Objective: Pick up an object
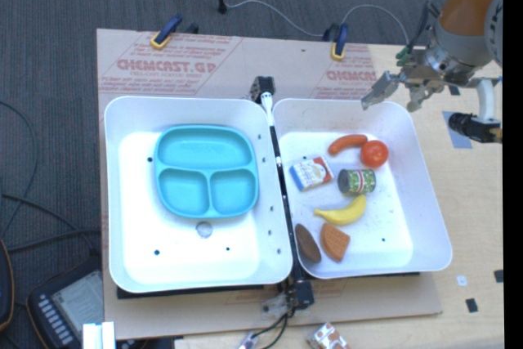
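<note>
Overhead, jaws [398, 94] spread wide, empty, above right bin's [425, 176] far rim.

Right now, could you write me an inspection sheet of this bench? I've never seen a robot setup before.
Surface: a board bearing a left bin and a right bin, side by side.
Job's things: in the right bin lie a sausage, tomato, small carton, can, banana, orange wedge and brown oval piece.
Clutter: a blue divided tray in the left bin.
Grippers: the gripper hangs open above the right bin's far rim, holding nothing.
Cables: a thin wire arcs beyond the board.
Surroundings: two clamps on the board's far edge; dark carpet.
</note>
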`<state>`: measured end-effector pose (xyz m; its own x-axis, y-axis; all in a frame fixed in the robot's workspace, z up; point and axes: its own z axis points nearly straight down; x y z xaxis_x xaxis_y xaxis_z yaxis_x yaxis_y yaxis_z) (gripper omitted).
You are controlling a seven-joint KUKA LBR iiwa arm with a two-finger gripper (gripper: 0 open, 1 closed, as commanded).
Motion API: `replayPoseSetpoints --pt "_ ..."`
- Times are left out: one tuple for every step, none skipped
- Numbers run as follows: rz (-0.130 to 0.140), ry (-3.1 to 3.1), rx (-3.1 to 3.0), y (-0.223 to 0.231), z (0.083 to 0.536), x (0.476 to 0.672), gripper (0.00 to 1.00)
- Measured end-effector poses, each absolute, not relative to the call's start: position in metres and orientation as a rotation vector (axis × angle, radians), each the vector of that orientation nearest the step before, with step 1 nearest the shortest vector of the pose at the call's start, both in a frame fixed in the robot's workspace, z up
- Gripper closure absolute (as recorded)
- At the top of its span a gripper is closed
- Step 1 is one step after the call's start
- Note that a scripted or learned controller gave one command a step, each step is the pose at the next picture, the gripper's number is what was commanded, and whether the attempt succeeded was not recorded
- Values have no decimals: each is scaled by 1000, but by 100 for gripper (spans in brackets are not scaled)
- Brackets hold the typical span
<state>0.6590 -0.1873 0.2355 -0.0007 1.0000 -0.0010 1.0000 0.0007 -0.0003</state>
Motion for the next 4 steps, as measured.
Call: replayPoseSetpoints --pt "-1 2222 2219 -174 96 639 0" --pt "-2 2223 2218 -174 106 639 100" --pt "-2 2223 2218 -174 106 639 0" --pt "4 2215 2216 -149 88 581 0"
